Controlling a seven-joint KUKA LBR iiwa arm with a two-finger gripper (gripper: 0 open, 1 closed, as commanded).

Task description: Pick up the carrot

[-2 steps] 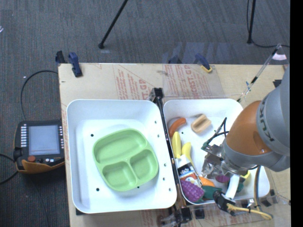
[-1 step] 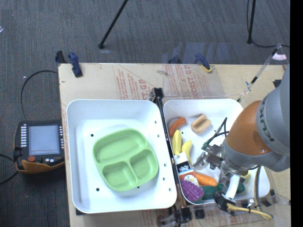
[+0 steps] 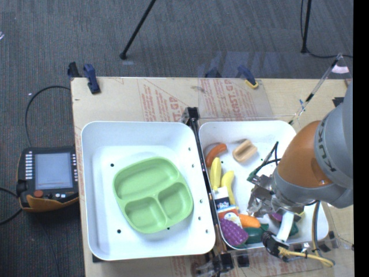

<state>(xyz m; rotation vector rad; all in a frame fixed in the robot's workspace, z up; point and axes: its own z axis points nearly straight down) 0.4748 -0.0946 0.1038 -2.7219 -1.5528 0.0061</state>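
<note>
carrot [image 3: 250,220]: sits low in the right bin [image 3: 262,129], around 6 o'clock of that bin, orange and lying roughly flat; its right end tucks under the arm's wrist so I can't see the whole thing
gripper [image 3: 260,203]: down in the right bin just above the carrot, at about 1 o'clock from it; honestly can't tell whether the fingers are spread or closed, the wrist hardware blocks them, and nothing visibly sits between them
arm [image 3: 314,157]: big grey body with the orange band, comes in from 3 o'clock and covers most of the right bin's right half
purple grapes [image 3: 233,231]: touching the carrot at its 7 o'clock, partly cut by the bin's lower wall
bananas [image 3: 222,180]: two yellow ones side by side, upright-ish, left-centre of the right bin
hot dog [image 3: 215,151]: reddish, at 12 o'clock of the bananas
bread roll [image 3: 245,150]: tan, just to the hot dog's 3 o'clock, apart from it
small carton [image 3: 221,201]: below the bananas, label too blurry to read
green thing [image 3: 292,227]: under the wrist at 3 o'clock of the carrot, mostly hidden, can't name it
left bin [image 3: 92,154]: holds a green divided plate [image 3: 153,195], three compartments
teach pendant [image 3: 49,175]: on the floor at 9 o'clock of the bench
</note>
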